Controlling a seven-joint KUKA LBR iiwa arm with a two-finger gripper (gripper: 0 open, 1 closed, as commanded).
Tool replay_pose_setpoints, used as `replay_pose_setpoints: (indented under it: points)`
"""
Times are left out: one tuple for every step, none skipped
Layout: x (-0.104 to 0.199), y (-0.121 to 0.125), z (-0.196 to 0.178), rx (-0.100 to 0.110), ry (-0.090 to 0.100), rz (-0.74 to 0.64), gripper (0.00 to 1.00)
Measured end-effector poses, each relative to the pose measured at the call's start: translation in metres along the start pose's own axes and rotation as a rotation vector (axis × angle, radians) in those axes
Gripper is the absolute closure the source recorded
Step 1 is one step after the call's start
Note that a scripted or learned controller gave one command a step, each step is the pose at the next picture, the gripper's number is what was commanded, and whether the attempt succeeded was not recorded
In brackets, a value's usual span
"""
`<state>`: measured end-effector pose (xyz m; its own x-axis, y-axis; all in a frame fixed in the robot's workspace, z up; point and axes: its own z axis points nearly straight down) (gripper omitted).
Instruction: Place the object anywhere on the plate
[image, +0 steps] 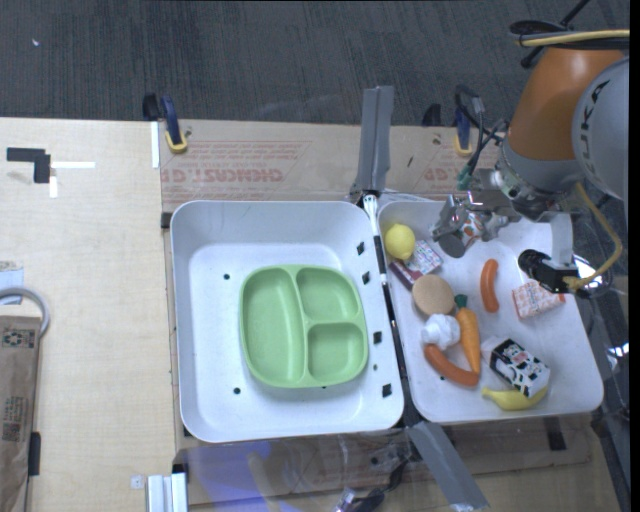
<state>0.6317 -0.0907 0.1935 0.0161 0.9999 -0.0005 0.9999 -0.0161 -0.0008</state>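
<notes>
Nearest the bench's front edge, in the right bin (590, 395), a banana (514, 399) lies along the front wall, with a small black-and-white carton (521, 366) just behind it toward the front right corner. A little left of these, an orange-red sausage (450, 366) lies slantwise, and a carrot (468, 336) rests beside it with its green top pointing to the back; a white lumpy piece (438, 328) sits against the carrot's left side. Behind that is a round tan bun (433, 295), close to the bin's left wall. Toward the right wall a small pink-and-white box (535, 299) sits, and a second red sausage (488, 284) stands nearly lengthwise between the box and the bun. Farther back, a lemon (400, 240) rests in the back left corner, with a pink-striped packet (422, 261) just beside it. In the left bin (200, 330), a green plate (303, 326) with three compartments lies in the middle, nothing on it. At the back of the right bin the gripper (462, 225) hangs from the grey arm (565, 110) with its orange band, low over the bin's back edge near the lemon and packet; whether its fingers are spread or closed cannot be told, and no object shows between them.
</notes>
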Motion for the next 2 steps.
replay_pose_setpoints:
  points:
    - [-0.037, -0.002, -0.011, -0.001, -0.001, -0.372, 1.0]
    - [0.048, -0.035, 0.003, 0.002, 0.0, -0.465, 1.0]
